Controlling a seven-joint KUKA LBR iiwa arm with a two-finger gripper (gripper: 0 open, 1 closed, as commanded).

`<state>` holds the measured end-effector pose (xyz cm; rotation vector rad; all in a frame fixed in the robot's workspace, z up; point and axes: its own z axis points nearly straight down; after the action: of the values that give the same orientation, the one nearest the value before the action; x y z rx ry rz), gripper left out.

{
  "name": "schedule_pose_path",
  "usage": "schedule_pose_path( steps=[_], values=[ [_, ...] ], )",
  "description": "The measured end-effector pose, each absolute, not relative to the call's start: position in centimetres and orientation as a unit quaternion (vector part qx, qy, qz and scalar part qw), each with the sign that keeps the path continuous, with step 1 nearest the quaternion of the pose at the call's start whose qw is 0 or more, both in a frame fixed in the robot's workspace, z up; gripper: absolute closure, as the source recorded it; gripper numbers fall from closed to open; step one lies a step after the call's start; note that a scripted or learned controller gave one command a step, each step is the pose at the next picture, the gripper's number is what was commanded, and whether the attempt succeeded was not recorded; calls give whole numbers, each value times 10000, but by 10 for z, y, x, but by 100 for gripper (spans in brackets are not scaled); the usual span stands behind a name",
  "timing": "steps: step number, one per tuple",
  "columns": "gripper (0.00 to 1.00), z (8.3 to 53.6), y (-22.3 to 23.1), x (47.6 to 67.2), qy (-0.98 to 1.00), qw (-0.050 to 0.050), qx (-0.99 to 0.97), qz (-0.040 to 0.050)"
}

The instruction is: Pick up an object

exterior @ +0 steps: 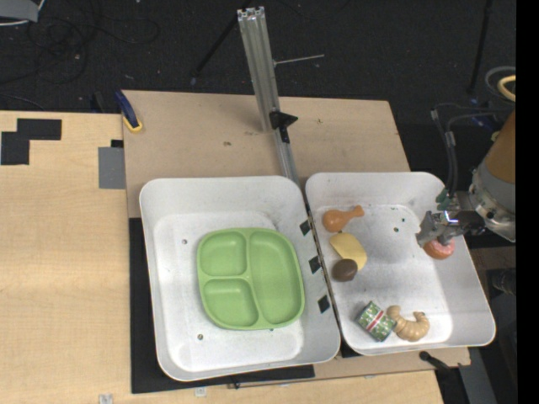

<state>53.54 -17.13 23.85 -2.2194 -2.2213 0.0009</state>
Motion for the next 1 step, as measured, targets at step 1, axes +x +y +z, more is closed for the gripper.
schedule_pose_path(
  steps=[1],
  values=[
    [100,246,-118,539,-7090,16,-7052,-5]
  ],
)
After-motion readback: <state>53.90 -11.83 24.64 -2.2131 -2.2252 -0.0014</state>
